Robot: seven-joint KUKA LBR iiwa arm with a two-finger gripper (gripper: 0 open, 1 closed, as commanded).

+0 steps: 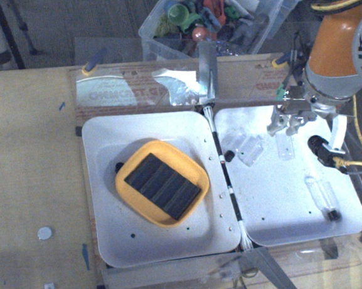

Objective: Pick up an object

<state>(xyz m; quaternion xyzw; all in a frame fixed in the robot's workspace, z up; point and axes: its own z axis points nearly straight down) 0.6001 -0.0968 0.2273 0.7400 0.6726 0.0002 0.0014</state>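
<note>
Yellow tray [162, 182], square with rounded corners and a dark ribbed panel set into its top, lies tilted in the left bin [107, 241], roughly at its middle, and hides a small dark thing at its upper left edge. In the right bin [288, 219] several clear plastic pieces are hard to make out against the white floor: one crumpled clear piece [249, 148] near the divider, and a clear tube with a dark cap [323, 197] toward the lower right. A small black object [229, 156] sits just beside the divider. The arm [336, 45] is cut off at the upper right corner, its orange band showing. The gripper [289, 123] hangs over the upper part of the right bin, well apart from the yellow tray. Its metal parts blur together with the pale bin, so whether it is spread or closed I cannot tell, and nothing can be seen between them. Beyond the table [24, 154] a clear tub of coloured toys [219, 8] is partly cropped at the top.
</note>
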